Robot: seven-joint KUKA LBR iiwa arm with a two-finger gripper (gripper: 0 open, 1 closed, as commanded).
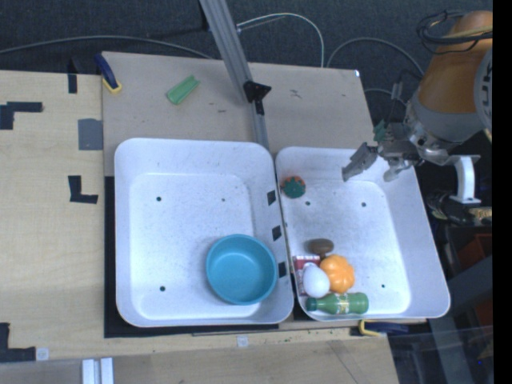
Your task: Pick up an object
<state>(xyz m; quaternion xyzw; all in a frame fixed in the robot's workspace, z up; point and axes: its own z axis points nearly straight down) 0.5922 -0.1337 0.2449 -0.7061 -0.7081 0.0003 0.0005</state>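
Gripper [376, 165] open, holding nothing, I judge poised at two o'clock above right bin [424, 238] before descending.

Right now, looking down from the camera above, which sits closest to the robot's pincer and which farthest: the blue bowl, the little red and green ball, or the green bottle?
1. The red and green ball, at the right bin's far left side, nearest the pincer.
2. The green bottle, at that bin's near edge.
3. The blue bowl, in the left bin, farthest.
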